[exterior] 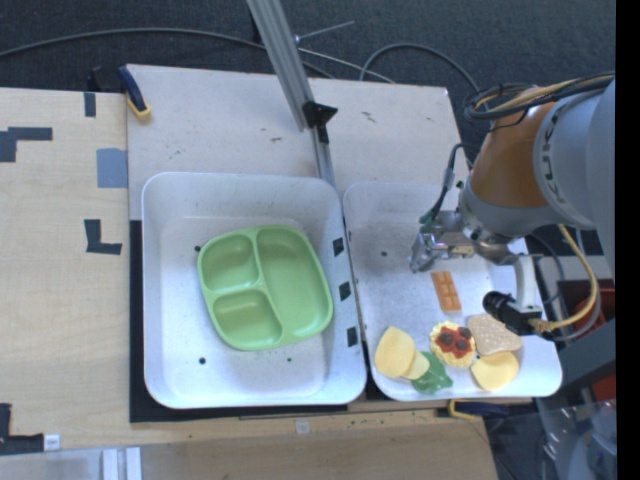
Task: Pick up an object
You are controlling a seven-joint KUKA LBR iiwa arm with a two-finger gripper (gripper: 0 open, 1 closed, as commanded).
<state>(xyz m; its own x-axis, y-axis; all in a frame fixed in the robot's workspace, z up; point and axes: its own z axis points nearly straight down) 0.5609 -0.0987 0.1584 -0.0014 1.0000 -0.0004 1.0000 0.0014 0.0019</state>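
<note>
Claw (425, 256) hovers just beside orange strip (445, 290).

Pale wooden bench (60, 298) on dark carpet (480, 18), black cables (150, 36), slanted metal rail (280, 43).

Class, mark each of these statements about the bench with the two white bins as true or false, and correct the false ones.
1. The green divided plastic tray lies in the left white bin. True.
2. The orange rectangular wafer piece lies in the left bin. False: it lies in the right white bin.
3. The pincer is over the right bin. True.
4. The green tray has one compartment. False: it has three.
5. The toy foods are gathered at the near end of the right bin, among them a round piece with a red centre. True.
6. The pincer holds the wafer piece. False: the wafer lies on the bin floor, apart from it.
</note>
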